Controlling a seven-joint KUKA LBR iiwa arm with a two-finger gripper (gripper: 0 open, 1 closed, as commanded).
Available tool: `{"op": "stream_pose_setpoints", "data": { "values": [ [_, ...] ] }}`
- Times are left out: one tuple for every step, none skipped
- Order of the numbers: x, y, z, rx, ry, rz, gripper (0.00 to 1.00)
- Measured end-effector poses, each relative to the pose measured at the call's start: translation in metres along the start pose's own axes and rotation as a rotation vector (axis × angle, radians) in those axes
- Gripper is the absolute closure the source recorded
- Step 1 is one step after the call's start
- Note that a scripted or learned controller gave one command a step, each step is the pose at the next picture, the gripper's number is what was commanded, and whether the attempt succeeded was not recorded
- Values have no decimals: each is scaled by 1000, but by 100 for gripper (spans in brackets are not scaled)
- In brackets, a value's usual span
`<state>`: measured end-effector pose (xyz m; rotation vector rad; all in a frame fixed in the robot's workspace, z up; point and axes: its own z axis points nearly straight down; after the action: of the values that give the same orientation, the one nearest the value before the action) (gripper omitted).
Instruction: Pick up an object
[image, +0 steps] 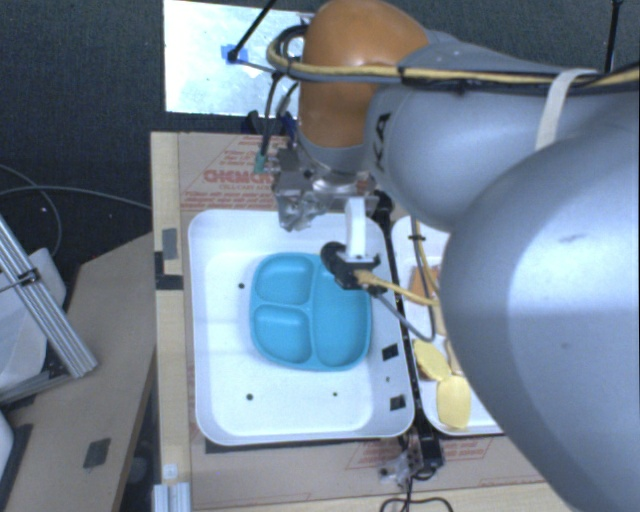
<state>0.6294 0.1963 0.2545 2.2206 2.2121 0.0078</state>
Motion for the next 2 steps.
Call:
{"op": "stream_pose_setpoints", "data": {
  "values": [
    [4,-4,1,7,1,-7,0],
    [0,-63,-64,2,5,-8,0]
  ]
}}
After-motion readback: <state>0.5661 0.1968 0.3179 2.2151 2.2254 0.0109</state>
